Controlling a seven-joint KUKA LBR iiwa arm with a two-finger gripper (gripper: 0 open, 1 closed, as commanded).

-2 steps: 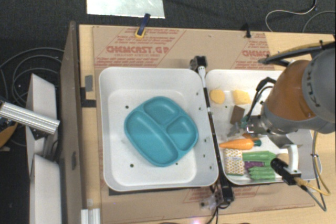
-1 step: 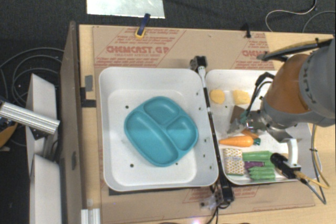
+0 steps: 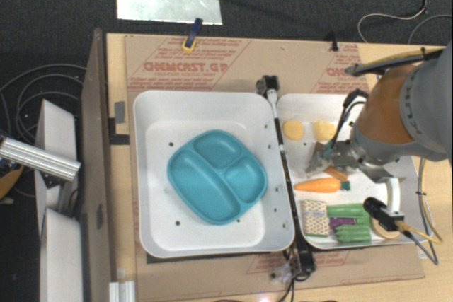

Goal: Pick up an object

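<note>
Carrot [image 3: 318, 185] lies just below the pincer [image 3: 327, 154]; pincer's state unclear

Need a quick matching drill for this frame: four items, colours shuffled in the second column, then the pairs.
Things:
1. divided plate
2. carrot
3. round disc
4. flat packet

Colours:
A. orange
B. green
C. teal
D. yellow

Pairs: 1-C, 2-A, 3-D, 4-B
</note>
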